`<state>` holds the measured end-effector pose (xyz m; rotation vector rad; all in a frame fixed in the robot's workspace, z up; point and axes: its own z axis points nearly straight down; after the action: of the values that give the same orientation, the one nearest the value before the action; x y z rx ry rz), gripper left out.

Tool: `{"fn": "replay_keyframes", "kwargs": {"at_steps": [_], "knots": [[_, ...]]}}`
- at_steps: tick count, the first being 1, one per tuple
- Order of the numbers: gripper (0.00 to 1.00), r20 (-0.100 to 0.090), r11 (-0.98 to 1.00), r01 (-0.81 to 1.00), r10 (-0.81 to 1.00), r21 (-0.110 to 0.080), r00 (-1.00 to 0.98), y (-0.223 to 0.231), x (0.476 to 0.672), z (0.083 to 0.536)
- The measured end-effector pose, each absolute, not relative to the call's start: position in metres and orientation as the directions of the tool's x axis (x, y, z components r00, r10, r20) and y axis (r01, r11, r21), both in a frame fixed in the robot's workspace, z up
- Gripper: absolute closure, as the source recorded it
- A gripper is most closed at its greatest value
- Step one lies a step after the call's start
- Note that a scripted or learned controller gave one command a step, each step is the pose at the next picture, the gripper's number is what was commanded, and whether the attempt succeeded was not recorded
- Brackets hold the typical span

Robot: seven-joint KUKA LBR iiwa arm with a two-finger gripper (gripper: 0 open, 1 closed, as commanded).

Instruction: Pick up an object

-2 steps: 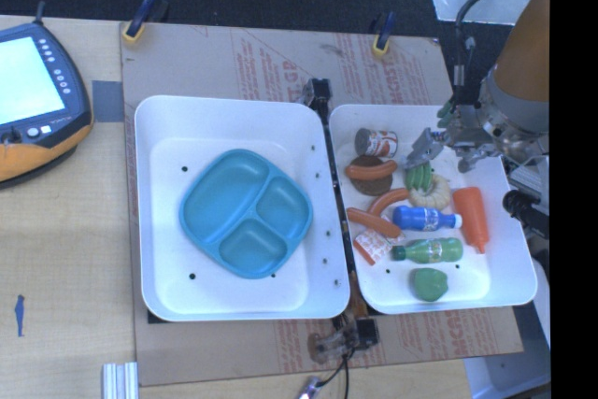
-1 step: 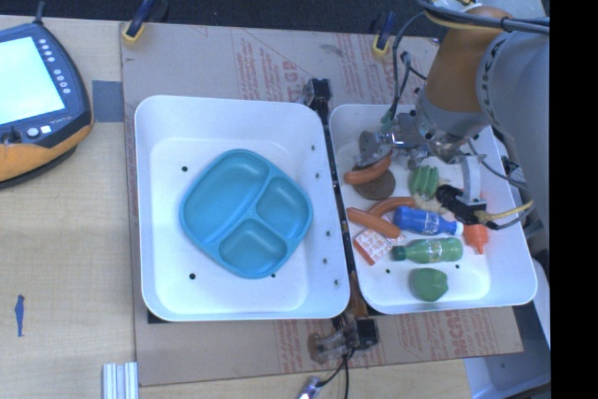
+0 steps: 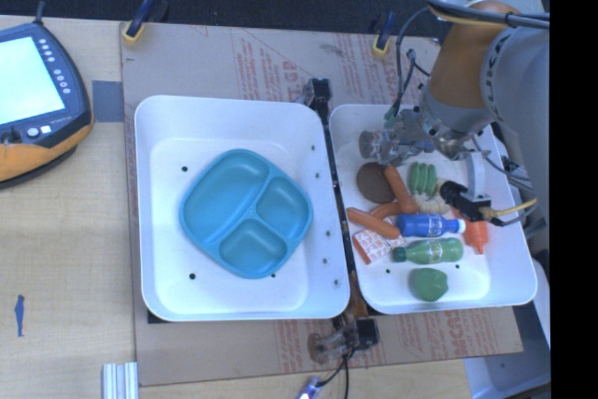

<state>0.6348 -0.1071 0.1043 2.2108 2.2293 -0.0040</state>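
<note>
The right bin holds several small things. A brown oval piece lies at its left, with an orange carrot leaning against it and a second carrot below. Green pea pods lie beside them. Lower down lie a blue bottle, a green bottle, a green round lump, a red-and-white packet and a small orange piece. My gripper hangs low over the bin's upper left, just above the brown piece, with nothing seen in it.
The left bin holds a blue divided plate. An orange-edged control tablet lies on the bench at far left. Clamps sit at the back edge of the cardboard sheet. The arm covers the right bin's upper right.
</note>
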Motion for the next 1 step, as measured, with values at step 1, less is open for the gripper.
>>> {"fn": "replay_keyframes", "kwargs": {"at_steps": [1], "knots": [[1.00, 0.001, 0.004, 1.000, 1.000, -0.001, -0.004, -0.0616, 0.6570, 0.1934]]}}
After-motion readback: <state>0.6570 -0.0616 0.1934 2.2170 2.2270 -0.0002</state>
